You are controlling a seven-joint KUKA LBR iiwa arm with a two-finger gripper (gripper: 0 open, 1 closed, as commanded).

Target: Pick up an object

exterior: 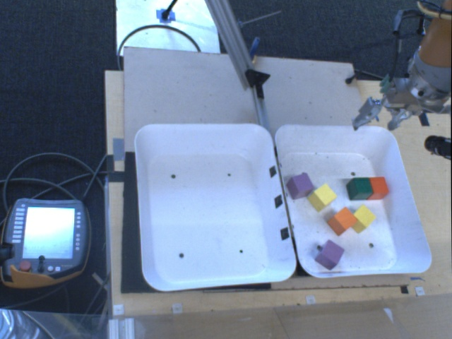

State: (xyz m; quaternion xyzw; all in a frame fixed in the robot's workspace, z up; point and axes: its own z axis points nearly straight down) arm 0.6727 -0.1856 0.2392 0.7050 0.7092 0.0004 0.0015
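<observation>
Claw (382, 113) above far right corner of right bin (406, 182), fingers spread, nothing between them — clear of blocks. Inside right bin: purple block (299, 185) by left wall, yellow block (323, 196) just beside it; green block (359, 188) touching red-orange block (378, 187) — toward right wall

Teach pendant (44, 242) on dark floor, metal pole (229, 30), black cable (159, 34)
</observation>
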